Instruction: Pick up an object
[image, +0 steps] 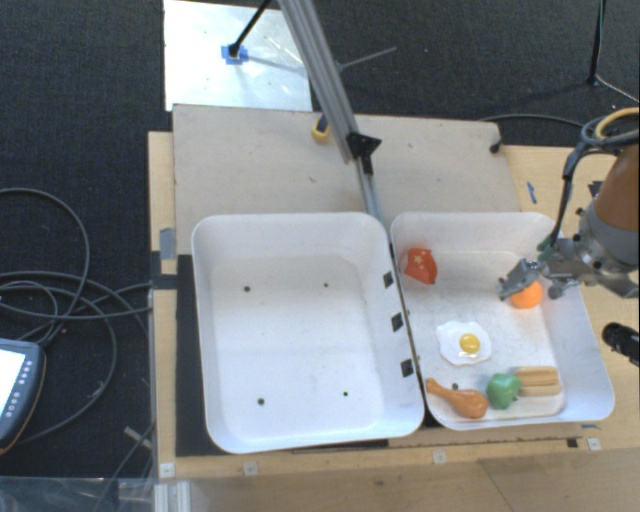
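My gripper (530, 279) hangs over the right side of the right bin (590, 345), reaching in from the right. A small orange round object (527, 295) sits directly under its tip, partly covered by it; I cannot tell whether it is gripped or lying on the bin floor. Further left in that bin lies a red tomato-like piece (419, 265). A fried egg (465, 343) lies in the middle. Along the near wall are a brown drumstick (458, 397), a green piece (503, 389) and a tan bun (537, 379).
The left bin (215, 300) stands beside the right one, sharing a raised middle rim (397, 320). A grey pole (330, 80) slants across the back of the bench. Cables and a tablet (15, 385) lie on the dark floor at left.
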